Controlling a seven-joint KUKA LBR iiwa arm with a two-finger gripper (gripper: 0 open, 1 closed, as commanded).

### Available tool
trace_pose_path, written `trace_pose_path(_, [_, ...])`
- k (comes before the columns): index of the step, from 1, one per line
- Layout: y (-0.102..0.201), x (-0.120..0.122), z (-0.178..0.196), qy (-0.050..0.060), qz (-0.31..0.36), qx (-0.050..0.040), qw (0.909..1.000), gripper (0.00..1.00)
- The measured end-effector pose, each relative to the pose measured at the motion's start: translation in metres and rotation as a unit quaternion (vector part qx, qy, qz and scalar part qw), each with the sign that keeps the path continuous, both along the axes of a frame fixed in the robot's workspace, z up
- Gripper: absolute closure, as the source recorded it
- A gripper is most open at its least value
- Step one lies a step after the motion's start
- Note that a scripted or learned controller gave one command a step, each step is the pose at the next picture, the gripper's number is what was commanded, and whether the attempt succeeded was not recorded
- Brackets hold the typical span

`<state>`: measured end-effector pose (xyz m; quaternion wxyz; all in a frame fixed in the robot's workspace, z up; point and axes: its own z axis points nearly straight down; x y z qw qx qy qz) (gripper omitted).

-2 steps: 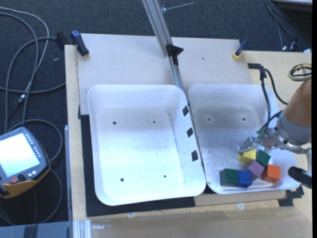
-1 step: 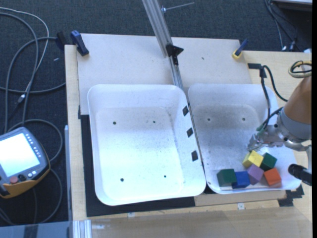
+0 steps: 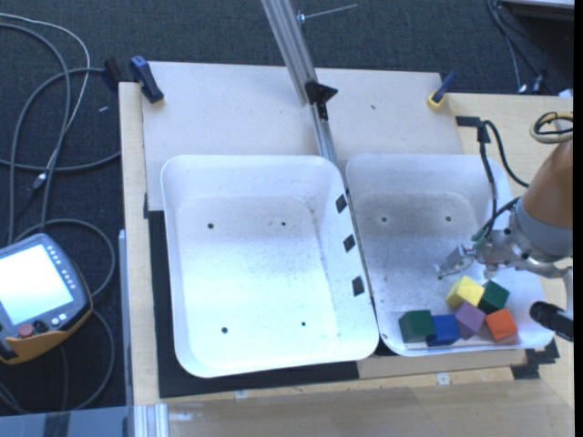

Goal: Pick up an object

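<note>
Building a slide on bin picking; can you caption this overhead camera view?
KUKA arm's gripper poised in the right bin just above a cluster of colored blocks.

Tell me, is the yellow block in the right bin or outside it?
In. The yellow block lies on the floor of the right bin, near its front right corner, among the other blocks and just below the gripper.

Both white bins, left bin (image 3: 255,262) and right bin (image 3: 410,208), look like smooth plastic, dulled by dark speckling across their floors. The bench (image 3: 237,107) shows a pale, matt board surface. The blocks in the right bin's near corner, yellow (image 3: 465,291) and orange (image 3: 501,324) among them, look matt. The slanting rail (image 3: 284,35) looks like brushed metal. The gripper (image 3: 460,260) gleams metallic. The floor (image 3: 64,53) looks like rough dark carpet.
</note>
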<state>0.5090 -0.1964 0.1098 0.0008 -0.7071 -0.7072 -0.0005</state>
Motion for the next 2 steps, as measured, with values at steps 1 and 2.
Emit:
trace_pose_path(1, [-0.005, 0.001, 0.046, -0.003, 0.000, -0.0021, 1.0000, 0.00])
trace_pose_path(2, [0.001, -0.026, -0.011, -0.005, 0.001, -0.0029, 1.0000, 0.00])
